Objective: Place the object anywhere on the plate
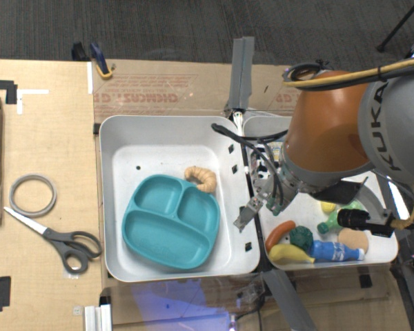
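A teal divided plate (171, 221) lies in the left white bin (114, 185). A tan croissant-shaped toy (201, 178) rests at the plate's far rim, partly on the bin floor. My gripper (255, 205) hangs low over the wall between the two bins, right of the plate and apart from the croissant. The orange band and wrist cover most of it from above. Nothing can be seen held in it.
The right bin (379, 257) holds a red pepper-like toy (281, 231), a green broccoli (302, 236), a banana (290, 254), a blue bottle (334, 252) and several other toys. Scissors (62, 241) and a tape roll (32, 194) lie on the bench at left.
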`<state>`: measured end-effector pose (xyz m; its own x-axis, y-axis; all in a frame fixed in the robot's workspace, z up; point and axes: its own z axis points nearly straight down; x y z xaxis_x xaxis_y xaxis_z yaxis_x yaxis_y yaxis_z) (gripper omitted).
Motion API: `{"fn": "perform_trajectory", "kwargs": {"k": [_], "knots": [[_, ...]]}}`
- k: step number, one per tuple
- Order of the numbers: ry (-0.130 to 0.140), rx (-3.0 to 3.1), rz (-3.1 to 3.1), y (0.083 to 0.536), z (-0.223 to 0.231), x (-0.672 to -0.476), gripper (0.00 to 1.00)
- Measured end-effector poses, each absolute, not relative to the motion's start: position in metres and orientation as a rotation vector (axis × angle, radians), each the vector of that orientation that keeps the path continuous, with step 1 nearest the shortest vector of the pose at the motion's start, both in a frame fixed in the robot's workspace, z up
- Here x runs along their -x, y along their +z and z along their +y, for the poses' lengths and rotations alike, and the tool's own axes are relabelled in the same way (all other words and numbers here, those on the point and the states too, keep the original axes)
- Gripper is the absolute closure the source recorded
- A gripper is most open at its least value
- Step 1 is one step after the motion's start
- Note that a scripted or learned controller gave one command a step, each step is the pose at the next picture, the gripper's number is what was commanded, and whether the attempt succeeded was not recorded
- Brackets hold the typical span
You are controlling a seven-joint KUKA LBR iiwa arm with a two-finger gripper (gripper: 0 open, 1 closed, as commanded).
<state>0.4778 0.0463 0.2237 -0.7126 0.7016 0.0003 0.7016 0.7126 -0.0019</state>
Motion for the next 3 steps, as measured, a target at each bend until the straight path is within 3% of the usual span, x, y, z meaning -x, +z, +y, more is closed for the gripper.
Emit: {"fn": "perform_trajectory", "kwargs": {"k": [1, 2, 3], "knots": [[0.003, 1.195, -2.905, 0.233, 0.045, -0.479, 1.00], [0.001, 1.114, -2.939, 0.302, 0.117, -0.494, 1.00], [0.002, 1.114, -2.938, 0.302, 0.116, -0.494, 0.00]]}}
